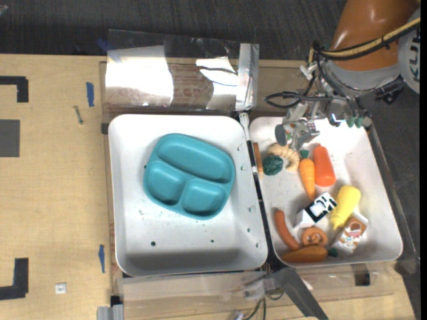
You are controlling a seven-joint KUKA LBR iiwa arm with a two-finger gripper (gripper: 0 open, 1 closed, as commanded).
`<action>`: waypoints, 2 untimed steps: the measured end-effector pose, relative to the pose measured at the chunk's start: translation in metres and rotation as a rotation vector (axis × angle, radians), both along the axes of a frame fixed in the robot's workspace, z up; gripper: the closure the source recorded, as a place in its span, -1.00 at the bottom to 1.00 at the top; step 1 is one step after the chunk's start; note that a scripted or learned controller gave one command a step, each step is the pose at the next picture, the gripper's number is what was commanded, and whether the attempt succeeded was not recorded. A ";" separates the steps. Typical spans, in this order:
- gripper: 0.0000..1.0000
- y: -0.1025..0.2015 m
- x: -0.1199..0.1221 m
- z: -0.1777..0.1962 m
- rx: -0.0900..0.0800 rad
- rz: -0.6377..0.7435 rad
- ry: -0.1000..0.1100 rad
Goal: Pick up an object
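Observation:
My gripper [295, 133] hangs over the far left part of the right bin [381, 179], just above a beige ridged pastry [287, 155] and a dark green ball [272, 166]. Beside them lie an orange carrot [307, 177] and an orange-red cylinder [324, 165]. Nearer the front are a yellow bottle [344, 204], a black-and-white cube [321, 207], a red sausage [285, 228], a round orange piece [312, 236], a brown sausage [307, 253] and a small carton [352, 233]. Nothing is visibly held.
The left bin [133, 232] holds a teal divided plate [190, 174]. A clear plastic sheet [173, 79] lies behind the bins. The arm's orange band [373, 12] and cables [313, 99] crowd the far right corner. A wooden bench [47, 199] extends to the left.

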State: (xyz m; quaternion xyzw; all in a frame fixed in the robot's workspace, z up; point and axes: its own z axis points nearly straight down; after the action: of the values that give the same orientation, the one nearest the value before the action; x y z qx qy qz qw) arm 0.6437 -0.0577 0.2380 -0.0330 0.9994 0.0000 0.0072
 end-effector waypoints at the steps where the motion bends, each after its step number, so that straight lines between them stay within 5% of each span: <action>1: 1.00 0.014 0.024 0.031 0.002 -0.128 0.009; 2: 1.00 -0.004 0.014 0.054 0.001 -0.133 0.008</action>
State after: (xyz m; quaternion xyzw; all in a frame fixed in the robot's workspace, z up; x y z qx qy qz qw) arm 0.6576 -0.0616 0.2923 0.0337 0.9994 0.0002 0.0030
